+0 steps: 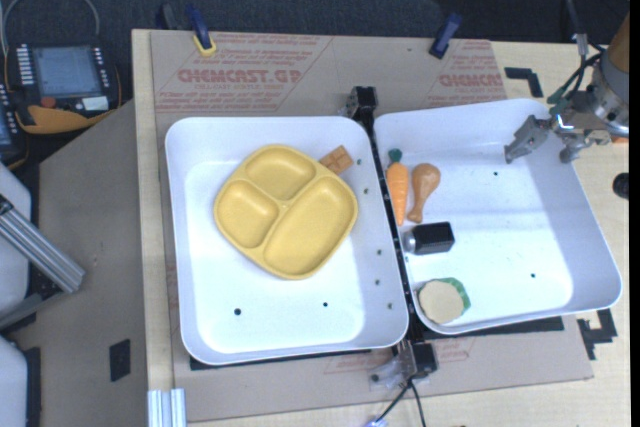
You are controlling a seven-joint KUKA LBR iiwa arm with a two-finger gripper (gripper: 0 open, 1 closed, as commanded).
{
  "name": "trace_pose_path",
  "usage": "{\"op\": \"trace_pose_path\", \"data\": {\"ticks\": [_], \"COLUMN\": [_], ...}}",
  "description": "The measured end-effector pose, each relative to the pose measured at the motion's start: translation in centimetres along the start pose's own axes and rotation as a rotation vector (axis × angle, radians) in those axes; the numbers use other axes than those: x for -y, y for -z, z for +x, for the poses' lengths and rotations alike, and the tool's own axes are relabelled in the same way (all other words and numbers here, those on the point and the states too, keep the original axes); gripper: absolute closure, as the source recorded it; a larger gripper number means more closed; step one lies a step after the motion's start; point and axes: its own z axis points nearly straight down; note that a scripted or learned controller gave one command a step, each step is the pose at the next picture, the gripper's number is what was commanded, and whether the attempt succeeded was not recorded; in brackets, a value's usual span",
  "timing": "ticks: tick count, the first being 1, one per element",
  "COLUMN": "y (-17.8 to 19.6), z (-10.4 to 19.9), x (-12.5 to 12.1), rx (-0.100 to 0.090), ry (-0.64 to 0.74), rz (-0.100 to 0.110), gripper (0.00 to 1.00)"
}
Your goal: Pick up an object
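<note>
My gripper [547, 145] hangs over the far right part of the right bin [560, 245], its two grey fingers spread open with nothing between them. Along the bin's left side lie an orange carrot [398, 191], a tan drumstick-shaped piece [423, 185], a small black box [432, 237] and a round cream disc with a green rim [443, 300]. All of these sit well to the left of the gripper, apart from it.
The left bin [200, 295] holds a yellow divided plate [286, 209] and a small brown block [336, 158] at the plate's far right edge. A teach pendant [62, 80] lies off the bench at far left. Blue clamps [443, 35] hold the board's back edge.
</note>
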Motion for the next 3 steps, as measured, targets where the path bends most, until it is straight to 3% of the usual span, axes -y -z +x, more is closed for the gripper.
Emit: {"op": "trace_pose_path", "data": {"ticks": [2, 3], "y": [-10.2, -13.5], "z": [-0.7, -0.8], "x": [0.0, -0.4], "rx": [-0.003, 0.001], "ry": [-0.001, 0.001], "rz": [0.008, -0.006], "gripper": [0.0, 0.0]}}
